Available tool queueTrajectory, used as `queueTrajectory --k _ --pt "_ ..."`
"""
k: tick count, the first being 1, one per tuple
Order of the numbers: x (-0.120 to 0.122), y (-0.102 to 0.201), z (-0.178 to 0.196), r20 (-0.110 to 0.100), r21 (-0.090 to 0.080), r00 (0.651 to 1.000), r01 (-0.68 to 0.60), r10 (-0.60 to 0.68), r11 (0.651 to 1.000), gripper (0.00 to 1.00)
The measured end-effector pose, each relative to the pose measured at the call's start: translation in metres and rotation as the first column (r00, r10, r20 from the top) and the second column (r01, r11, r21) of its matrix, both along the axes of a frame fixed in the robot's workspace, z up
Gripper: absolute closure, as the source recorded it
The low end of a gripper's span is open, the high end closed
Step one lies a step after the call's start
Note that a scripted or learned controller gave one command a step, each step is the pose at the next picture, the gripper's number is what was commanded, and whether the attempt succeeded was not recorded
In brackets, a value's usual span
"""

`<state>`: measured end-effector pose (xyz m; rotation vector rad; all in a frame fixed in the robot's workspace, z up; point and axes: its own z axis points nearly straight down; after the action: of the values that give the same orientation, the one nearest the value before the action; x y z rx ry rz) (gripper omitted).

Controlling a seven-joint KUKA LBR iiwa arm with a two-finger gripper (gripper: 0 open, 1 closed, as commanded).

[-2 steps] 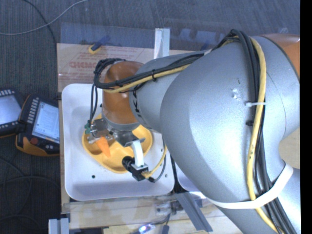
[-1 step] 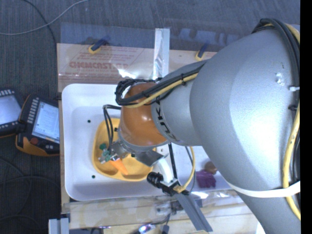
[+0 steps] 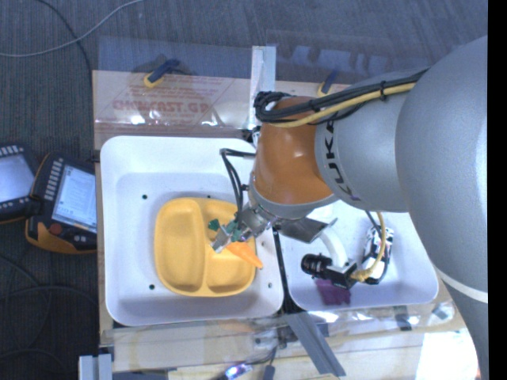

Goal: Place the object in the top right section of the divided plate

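Note:
A yellow divided plate (image 3: 181,248) lies in the left bin (image 3: 119,172), with one long section on its left and two smaller ones on its right. An orange, carrot-like object (image 3: 243,253) sits at the plate's right rim, beside the divider between the two small sections. My gripper (image 3: 229,234) hangs right above it, at the plate's right edge, and the orange object pokes out just under its tip. The wrist hides the plate's upper right section. Whether the object is held or resting on the rim is not clear.
A purple object (image 3: 333,294) lies near the front of the right bin (image 3: 424,279). The arm spans most of the right bin and the wall between the bins. A teach pendant (image 3: 63,204) lies off the bench at the left.

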<state>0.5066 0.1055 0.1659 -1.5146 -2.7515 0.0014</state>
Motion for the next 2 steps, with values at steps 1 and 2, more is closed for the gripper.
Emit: queueTrajectory --k 1,2 --pt "-0.024 -0.022 0.017 -0.003 0.001 1.000 0.028 -0.028 1.000 1.00" --pt "-0.023 -0.058 0.017 -0.001 0.001 0.988 0.154 -0.154 0.988 1.00"
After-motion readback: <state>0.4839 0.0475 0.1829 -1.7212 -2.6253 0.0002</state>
